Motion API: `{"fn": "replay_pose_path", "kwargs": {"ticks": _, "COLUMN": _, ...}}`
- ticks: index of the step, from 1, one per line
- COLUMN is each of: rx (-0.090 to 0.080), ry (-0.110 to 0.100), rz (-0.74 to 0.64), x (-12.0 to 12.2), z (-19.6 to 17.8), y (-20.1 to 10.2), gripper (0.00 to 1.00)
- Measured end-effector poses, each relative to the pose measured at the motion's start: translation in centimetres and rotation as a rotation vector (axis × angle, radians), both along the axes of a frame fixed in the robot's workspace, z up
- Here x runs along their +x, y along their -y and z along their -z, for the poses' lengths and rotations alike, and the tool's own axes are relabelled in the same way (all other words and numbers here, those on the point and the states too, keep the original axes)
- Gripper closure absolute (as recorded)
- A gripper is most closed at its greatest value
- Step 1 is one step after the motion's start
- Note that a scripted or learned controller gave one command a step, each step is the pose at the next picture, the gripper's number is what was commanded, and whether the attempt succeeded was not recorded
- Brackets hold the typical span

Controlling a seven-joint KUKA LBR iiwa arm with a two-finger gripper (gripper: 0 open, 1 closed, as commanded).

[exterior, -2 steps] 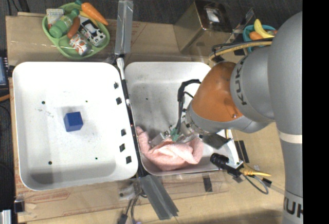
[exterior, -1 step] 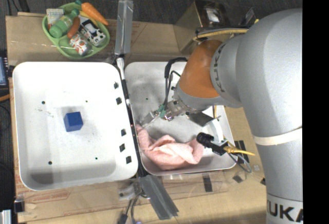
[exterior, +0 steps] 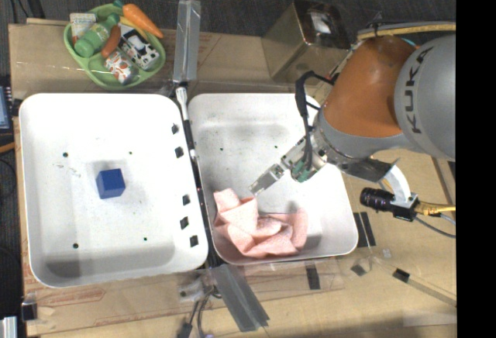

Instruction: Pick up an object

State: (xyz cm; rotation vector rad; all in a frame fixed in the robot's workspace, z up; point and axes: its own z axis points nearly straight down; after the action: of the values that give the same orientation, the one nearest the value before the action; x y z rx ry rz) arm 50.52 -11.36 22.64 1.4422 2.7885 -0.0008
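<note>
Poised low over the right bin [exterior: 232,115], gripper [exterior: 259,186] just above and slightly right of the pink cloth [exterior: 260,226]. Fingers slim and close-set at the tip, pointing toward lower left of the frame; whether shut or slightly apart, cannot tell at this size. Nothing visible between them.

Cloth crumpled along the bin's lower wall, lower centre of the frame, long axis running left to right, a raised fold at its left end directly below the fingertips. Near, but contact not evident. Likely next: a short drop down and slightly left onto that fold, judging by the tool's slant.

Soft, bunched fabric on a smooth white floor; apt to slide or flatten under a push rather than wedge between fingers. Close to the lower wall and the divider [exterior: 188,174] between bins, so little margin on those two sides; open floor above and to the right.

Left bin [exterior: 46,127] holding a single blue cube [exterior: 111,182], left of centre, well apart from the arm [exterior: 387,96] and across the divider. A farther reach, though a firmer shape to grip.

Beyond the bins, upper left: green bowl [exterior: 77,57] of toy food, off the working area. Brown box [exterior: 298,38] at upper centre, behind the right bin, clear of the wrist.
</note>
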Motion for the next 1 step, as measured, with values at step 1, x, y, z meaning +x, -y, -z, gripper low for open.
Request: {"fn": "replay_pose_path", "kwargs": {"ticks": 1, "rx": 0.003, "ry": -0.005, "rz": -0.121, "x": -2.89, "z": 12.62, "y": 4.18, "gripper": 0.00}}
